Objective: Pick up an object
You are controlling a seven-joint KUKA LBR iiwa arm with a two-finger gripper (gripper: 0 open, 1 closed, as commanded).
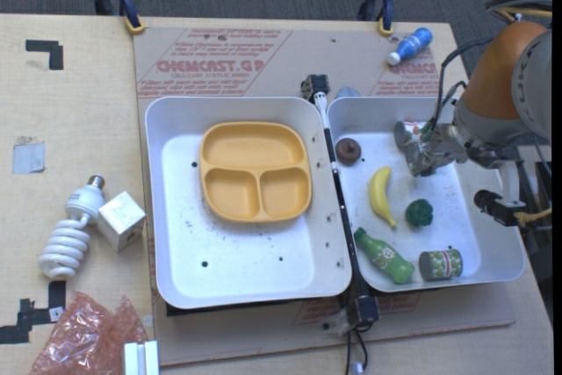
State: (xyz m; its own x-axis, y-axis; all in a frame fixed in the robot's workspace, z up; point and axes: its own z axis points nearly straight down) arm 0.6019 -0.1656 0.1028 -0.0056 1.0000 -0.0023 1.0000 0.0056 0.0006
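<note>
Lower edge of the frame: a green bottle (384, 256) and a small can (440, 263) are shown lying on their sides in the lower part of the right bin (492, 263). Above these a green broccoli piece (419, 212) and a banana (380, 196) are seen, the banana's long axis running nearly up and down the frame. The left bin (167, 215) is occupied by a yellow divided tray (255, 170). Towards the upper part of the right bin the gripper (421, 161) is lowered over bare floor; whether it is wide or narrow cannot be told, and nothing is seen held in it. The banana is judged the nearest object, lying just to the lower left of the gripper; a brown round object (349, 151) lies further left, beside the bin wall. A short shift down and left, aligned across the banana's axis, is judged necessary. Farthest off, a blue and white bottle (410, 46) lies on the board at the upper right
</note>
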